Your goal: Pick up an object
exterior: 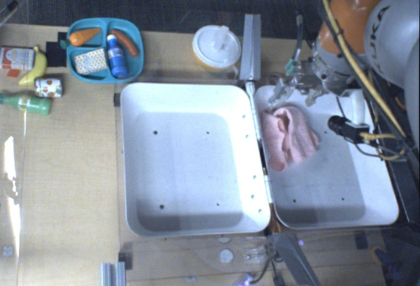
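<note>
Bench clutter, far left: a carton (16, 58), a banana (35, 65), a small printed can (48, 87) and a green bottle (27, 103) lie on the wooden bench top (65, 180), well apart from both bins. They play no part in the pick.
Blue tray: a divided blue tray (134, 48) behind the left bin holds toy food, among it an orange carrot shape (85, 36) and a blue bottle (116, 56). Out of the arm's working area as things stand.
Left bin: the left white bin (190, 166) has nothing in it to pick, so a descent here yields a miss.
Lidded cup: a white-lidded cup (217, 46) stands behind the 2 bins, near the seam between them.
Task object: 1 pink cloth (289, 136) lies crumpled in the right white bin (341, 193), pressed against the bin's left wall and toward its back.
Gripper: the gripper (296, 88) sits just above the cloth's back edge. Its fingers look spread apart, with nothing between them.
Risk 1: the cloth is soft and bunched. I judge that a closure on a thin fold may pinch only a layer that slips out on the lift.
Risk 2: the cloth hugs the left wall, so a finger descending on that side may strike the rim or wall instead of fabric.
Risk 3: the gripper stands over the cloth's back edge, not its middle. A straight descent may close on the fringe or on bare bin floor.
</note>
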Available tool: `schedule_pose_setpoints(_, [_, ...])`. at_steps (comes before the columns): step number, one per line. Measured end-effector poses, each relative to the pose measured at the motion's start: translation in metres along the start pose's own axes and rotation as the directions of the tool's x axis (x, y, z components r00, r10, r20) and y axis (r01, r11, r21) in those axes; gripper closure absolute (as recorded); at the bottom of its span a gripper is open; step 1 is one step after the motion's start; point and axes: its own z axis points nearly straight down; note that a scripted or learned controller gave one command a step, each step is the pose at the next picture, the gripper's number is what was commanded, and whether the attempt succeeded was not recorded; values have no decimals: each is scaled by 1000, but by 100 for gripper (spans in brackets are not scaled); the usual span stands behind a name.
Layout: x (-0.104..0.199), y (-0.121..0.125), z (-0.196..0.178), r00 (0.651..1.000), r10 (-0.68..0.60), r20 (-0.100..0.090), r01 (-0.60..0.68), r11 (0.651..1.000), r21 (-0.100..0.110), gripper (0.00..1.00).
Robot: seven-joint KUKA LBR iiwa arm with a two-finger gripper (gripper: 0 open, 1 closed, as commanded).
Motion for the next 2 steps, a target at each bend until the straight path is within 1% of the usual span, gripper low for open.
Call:
schedule_pose_setpoints(1, [-56,23,81,1000,-29,1,29,1000,3,0])
schedule_pose_setpoints(2, [-56,24,80,1000,-29,1,29,1000,2,0])
